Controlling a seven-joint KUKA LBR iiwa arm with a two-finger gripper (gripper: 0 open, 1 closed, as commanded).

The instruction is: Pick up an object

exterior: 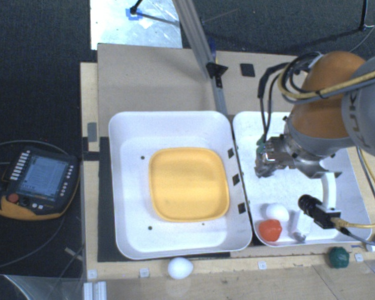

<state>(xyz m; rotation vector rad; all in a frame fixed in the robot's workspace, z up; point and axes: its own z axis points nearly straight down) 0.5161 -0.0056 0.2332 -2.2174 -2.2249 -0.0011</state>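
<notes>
In the right bin (250, 186) lie a white ball (275, 212) and a red-orange ball (270, 230) at the near edge, with a small white piece (296, 225) beside them. My gripper (267, 161) hangs over the right bin's left middle, above and apart from the balls. A yellow square plate (189, 183) lies in the left bin (128, 167).
A white egg-shaped object (180, 268) rests on the bench in front of the left bin. A dark green ball (339, 257) sits at the bench's near right. A teach pendant (34, 187) lies left of the bench. A metal pole (197, 30) slants across the back.
</notes>
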